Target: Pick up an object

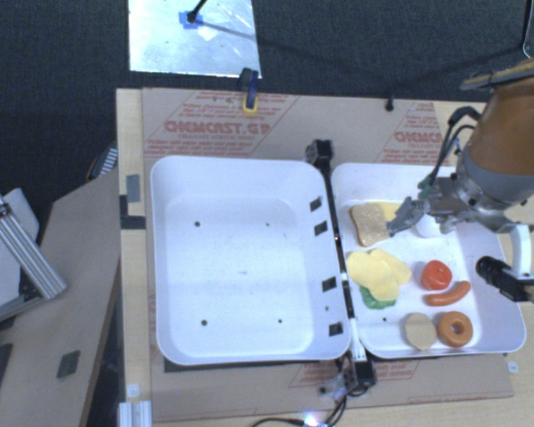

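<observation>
A: Toast-shaped tan toy slice (pixel 370 222) lies at upper left of the right white bin (pixel 507 332), under the gripper (pixel 408 217).

B: Gripper state?

A: Cannot tell; nothing seen held. Nearby: yellow crinkled toy (pixel 380 272), red tomato toy (pixel 436 275), orange sausage toy (pixel 449 293), brown ring doughnut (pixel 455 328).

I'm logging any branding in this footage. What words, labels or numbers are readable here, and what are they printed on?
"CHEMCAST GP", red print on the brown protective sheet behind the left bin.
"CHEMCAST" again, red and partly cut off, on the same sheet behind the right bin; the ending is not clear.
More red print on the sheet's front strip below the bins: too small and blurred to read.
</observation>
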Controlling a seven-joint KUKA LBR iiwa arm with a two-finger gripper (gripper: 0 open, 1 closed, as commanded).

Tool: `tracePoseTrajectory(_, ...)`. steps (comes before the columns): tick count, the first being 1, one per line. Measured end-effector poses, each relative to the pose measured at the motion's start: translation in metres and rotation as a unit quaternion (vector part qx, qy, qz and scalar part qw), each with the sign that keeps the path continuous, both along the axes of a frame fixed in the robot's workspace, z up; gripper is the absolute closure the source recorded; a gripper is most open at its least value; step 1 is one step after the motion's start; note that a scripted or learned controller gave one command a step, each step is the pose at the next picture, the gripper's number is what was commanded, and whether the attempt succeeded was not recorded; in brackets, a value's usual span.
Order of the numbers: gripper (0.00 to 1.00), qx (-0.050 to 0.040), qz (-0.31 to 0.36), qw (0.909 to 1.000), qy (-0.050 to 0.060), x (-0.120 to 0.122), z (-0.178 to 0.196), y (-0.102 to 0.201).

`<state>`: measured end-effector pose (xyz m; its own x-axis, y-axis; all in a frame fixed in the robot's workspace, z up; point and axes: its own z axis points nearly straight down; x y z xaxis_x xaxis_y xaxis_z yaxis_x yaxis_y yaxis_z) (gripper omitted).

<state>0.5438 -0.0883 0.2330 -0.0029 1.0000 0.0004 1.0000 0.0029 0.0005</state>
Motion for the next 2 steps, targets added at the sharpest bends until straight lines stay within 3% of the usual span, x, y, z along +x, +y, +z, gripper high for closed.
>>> tracePoseTrajectory(1,0.0,0.0005,0.001,1.0,0.004,0.059,-0.137,0.0)
tracePoseTrajectory(2,0.0,-0.0005,0.001,1.0,-0.002,0.096,-0.148,-0.012)
